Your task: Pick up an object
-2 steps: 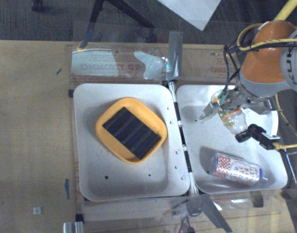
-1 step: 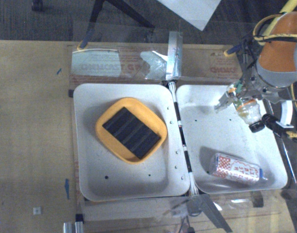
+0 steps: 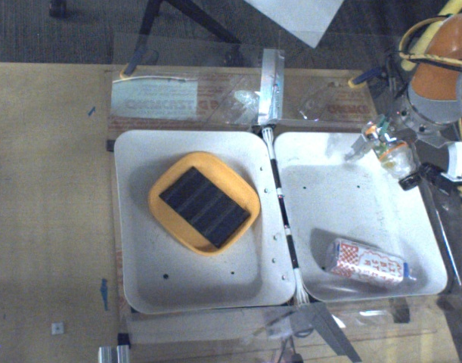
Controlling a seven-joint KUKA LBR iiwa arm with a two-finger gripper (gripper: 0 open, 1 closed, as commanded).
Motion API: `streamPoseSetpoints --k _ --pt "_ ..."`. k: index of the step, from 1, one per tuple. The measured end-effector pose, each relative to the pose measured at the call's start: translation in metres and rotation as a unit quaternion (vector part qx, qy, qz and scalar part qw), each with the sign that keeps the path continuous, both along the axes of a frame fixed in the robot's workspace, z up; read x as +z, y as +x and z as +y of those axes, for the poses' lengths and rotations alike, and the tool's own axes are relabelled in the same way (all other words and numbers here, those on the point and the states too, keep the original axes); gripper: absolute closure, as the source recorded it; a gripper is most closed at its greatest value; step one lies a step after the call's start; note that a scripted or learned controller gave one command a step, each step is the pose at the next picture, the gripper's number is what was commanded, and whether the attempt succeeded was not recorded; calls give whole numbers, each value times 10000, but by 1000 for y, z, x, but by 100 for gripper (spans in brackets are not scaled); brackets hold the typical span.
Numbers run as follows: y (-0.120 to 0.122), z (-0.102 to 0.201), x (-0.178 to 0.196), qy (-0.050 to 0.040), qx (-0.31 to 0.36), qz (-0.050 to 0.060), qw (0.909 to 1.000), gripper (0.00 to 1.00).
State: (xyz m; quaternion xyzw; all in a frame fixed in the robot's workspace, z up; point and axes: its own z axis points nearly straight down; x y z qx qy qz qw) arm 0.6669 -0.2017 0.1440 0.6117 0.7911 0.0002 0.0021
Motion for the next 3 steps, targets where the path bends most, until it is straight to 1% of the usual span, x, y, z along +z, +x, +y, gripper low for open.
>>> streamPoseSetpoints --k 1,2,3 --pt "0 47 -15 14 -1647 33 9863 0" --pt "3 -4 -54 118 -948 86 9954 0" --pt "0 3 -41 20 588 38 9983 0"
